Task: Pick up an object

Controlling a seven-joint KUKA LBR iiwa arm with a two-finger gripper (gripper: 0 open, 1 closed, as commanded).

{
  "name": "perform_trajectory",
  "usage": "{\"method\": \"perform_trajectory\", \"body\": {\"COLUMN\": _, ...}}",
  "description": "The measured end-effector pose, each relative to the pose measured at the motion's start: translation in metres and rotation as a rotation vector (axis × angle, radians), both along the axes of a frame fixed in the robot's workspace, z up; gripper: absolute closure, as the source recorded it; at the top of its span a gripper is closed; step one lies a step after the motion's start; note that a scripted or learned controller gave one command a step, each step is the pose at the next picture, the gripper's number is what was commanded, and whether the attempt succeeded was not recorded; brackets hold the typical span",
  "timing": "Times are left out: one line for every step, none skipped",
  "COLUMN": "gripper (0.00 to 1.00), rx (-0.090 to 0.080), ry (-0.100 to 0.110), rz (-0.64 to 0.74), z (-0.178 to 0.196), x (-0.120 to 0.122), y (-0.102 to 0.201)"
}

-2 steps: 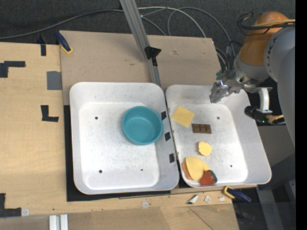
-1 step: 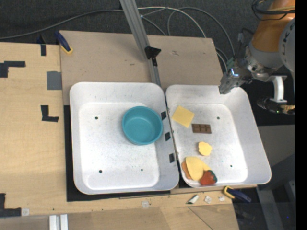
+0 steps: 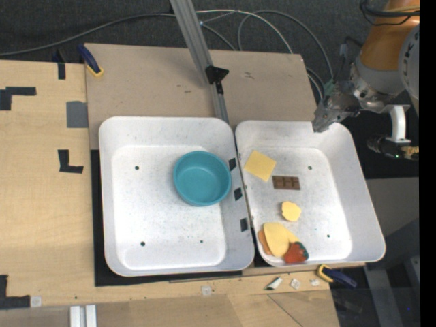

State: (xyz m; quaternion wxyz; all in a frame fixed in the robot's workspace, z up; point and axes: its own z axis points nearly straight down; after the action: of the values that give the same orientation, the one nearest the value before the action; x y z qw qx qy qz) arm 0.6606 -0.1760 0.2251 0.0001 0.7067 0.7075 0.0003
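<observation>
I've got the pincer (image 3: 323,123) hovering over the far right corner of the right bin (image 3: 354,182), carrying nothing, and I can't tell how wide it stands; I'd pick one isolated target, centre over it, then drop straight down, away from the wall. Below and left of the pincer, that bin holds a yellow square (image 3: 260,165), chocolate bar (image 3: 286,182), small yellow piece (image 3: 291,212), and a yellow slice (image 3: 276,238) touching a red piece (image 3: 296,253). Further left, the left bin (image 3: 122,182) holds a blue bowl (image 3: 201,177).
</observation>
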Motion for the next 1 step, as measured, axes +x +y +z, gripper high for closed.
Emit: {"method": "perform_trajectory", "body": {"gripper": 1.00, "rx": 0.001, "ry": 0.002, "rz": 0.005, "z": -0.0066, "x": -0.0132, "y": 0.0593}}
